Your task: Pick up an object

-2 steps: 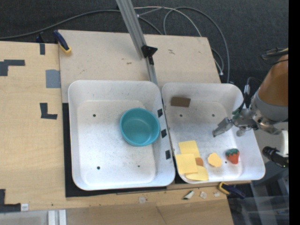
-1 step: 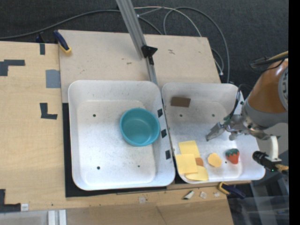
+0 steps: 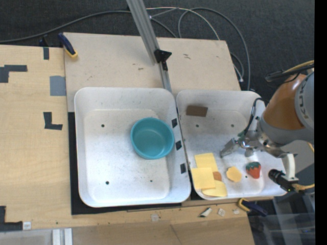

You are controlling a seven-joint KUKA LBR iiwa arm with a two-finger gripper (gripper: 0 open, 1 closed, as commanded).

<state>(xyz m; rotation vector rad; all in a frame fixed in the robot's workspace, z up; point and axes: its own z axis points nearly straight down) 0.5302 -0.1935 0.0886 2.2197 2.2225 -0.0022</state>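
Objects to pick lie in both bins, and the biggest of them, the teal bowl (image 3: 152, 138), sits alone right of the middle of the left bin (image 3: 82, 137), upright with its mouth up. The bins rest side by side on the wooden bench (image 3: 30, 111), their inner walls touching. The arm (image 3: 286, 111) reaches in from the right over the right bin (image 3: 219, 94), its orange band above the bin's right rim.

A grey metal pole (image 3: 145, 24) slants down from the far side to the seam between the bins, and dark cables (image 3: 214, 19) loop on the floor beyond the bench.

In the right bin, three flat yellow pieces (image 3: 203, 177) lie overlapping in the near left part, running from mid-bin towards the near wall. A brown block (image 3: 196, 111) lies flat by the far left corner, well apart from everything else. A small yellow-orange round piece (image 3: 234, 174) rests just right of the yellow stack, with a tiny brown chip (image 3: 217, 176) between them, touching the stack. A small red item with a green top (image 3: 253, 170) stands near the right wall.

The gripper (image 3: 232, 147) hangs over the middle right of this bin, pointing left, just far of the round piece and the red item, which crowd close beneath it. Nothing is seen in its grasp; whether it is parted or closed I cannot tell.
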